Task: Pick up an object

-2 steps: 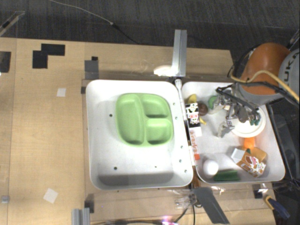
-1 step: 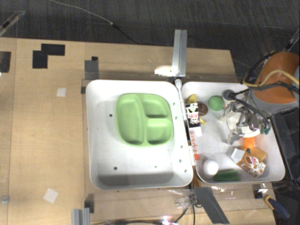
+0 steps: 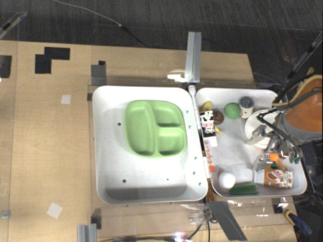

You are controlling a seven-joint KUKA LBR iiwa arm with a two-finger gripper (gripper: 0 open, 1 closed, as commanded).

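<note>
A wooden bench [image 3: 45, 150] is carrying two shallow white bins side by side. The left bin [image 3: 108, 180] is holding a green divided plate [image 3: 154, 128], lying flat near its middle with three compartments facing up.

The right bin [image 3: 237, 150] is holding a scatter of smaller things. Along its left wall a black-and-white printed pack [image 3: 207, 122] is lying, with a white-and-red strip [image 3: 209, 153] just nearer along the same wall. At the far side a green ball [image 3: 232, 110] is sitting between a small brown and yellow object [image 3: 216, 116] and a small grey-capped jar [image 3: 246, 104]. At the near edge a dark green block [image 3: 245, 188] is lying beside a white ball [image 3: 226, 179]. In the near right corner an orange-and-white printed packet [image 3: 277, 177] is lying flat.

The arm, with its orange band [image 3: 305, 110], is reaching in from the right over the right bin. Its gripper [image 3: 267, 153] is hanging low above the bin's right side, just far of the printed packet; I cannot tell whether it is spread or pressed together. Black cables [image 3: 298, 74] are looping beside the arm.
</note>
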